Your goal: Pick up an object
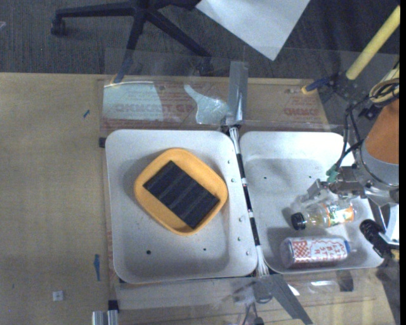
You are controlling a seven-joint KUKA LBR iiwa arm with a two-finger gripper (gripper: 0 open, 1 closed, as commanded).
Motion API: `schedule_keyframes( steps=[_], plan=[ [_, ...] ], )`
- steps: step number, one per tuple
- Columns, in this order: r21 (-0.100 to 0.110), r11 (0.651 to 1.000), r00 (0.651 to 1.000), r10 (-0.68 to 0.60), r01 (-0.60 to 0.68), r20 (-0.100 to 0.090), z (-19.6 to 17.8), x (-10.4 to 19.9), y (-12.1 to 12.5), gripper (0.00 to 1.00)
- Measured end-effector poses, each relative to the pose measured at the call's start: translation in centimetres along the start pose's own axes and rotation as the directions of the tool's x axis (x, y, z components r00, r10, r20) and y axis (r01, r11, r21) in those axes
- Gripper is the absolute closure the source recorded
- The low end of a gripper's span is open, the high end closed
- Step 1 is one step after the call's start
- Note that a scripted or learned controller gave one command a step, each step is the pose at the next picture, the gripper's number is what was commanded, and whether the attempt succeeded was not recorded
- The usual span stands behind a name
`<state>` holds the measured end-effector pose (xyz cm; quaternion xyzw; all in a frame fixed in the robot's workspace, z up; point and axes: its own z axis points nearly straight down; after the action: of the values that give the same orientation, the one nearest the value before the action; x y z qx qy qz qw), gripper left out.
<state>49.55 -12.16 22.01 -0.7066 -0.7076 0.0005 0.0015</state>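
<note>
Camera view, looking down at a slant. Tan wooden bench (44,190), bare on the left apart from a few small blue marks and a tiny square tag near the lower left corner. Two shallow white bins set side by side, touching along a middle seam. Behind them a strip of clear plastic (165,105) over red-printed cardboard, held by an upright grey bracket (238,89) at the seam. Another grey bracket (279,295) at the front edge, below the seam.

Beyond the bench, dark carpet (38,54). Black chair base (127,19) with a castor at top left. White sheet (260,19) lying at an angle at top centre. Yellow rod (374,41) slanting in at top right, cables beneath it.

Left bin (127,254): orange tray (181,190) with a dark ribbed inset, turned diagonal, sitting near the bin's middle.

Right bin (279,165): small bottle (320,217) with black cap, lying on its side, cap toward the left. Just in front of it, a red-and-white patterned can (315,250), also on its side, along the front wall. The two near each other, contact unclear.

Arm reaching in from the right, orange band (388,136) at the frame edge. Gripper (330,190) low over the right bin, right above the bottle. Cannot tell whether open or closed; nothing visibly held.
</note>
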Motion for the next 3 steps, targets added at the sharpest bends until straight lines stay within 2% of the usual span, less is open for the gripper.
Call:
schedule_keyframes(
  steps=[1,2,3],
  plan=[
    [-0.01,1.0,1.0,-0.004,0.004,0.001,10.1,2.0,1.2,0.0],
    [-0.002,0.989,0.989,-0.145,0.145,0.001,11.6,-0.3,-1.6,0.0],
    [0.002,0.996,0.996,-0.088,0.088,-0.012,11.9,-3.8,2.4,0.0]
  ],
)
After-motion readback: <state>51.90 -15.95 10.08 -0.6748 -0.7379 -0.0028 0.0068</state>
